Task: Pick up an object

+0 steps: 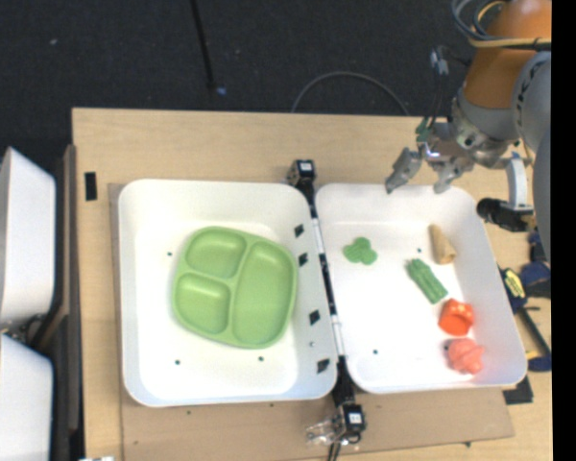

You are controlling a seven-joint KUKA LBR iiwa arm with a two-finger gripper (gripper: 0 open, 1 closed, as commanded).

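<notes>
We see the arm reaching in from the right, its gripper (424, 173) poised above the far edge of the right bin (384, 353), near that bin's upper corner. The two fingers stand spread wide, and nothing sits between them.

Inside the right bin we count five small objects, all lying on the white floor. A green clover-shaped piece (360, 252) rests toward the left of the bin, apart from the others. A tan cylinder (443, 244) lies toward the bin's right side, closest to the gripper of all the objects, though clear of it. Just below and left of the cylinder, a green ridged stick (426, 280) lies at a slant. Below that, near the right wall, sits an orange piece (456, 317), and just beneath it a pink piece (466, 355), the two nearly touching.

In the left bin (154, 373) we find a light green divided plate (235, 285) with three compartments, lying flat near the middle.

Both bins sit side by side on the wooden tabletop (221, 142), joined along their shared middle edge by black clips.
</notes>
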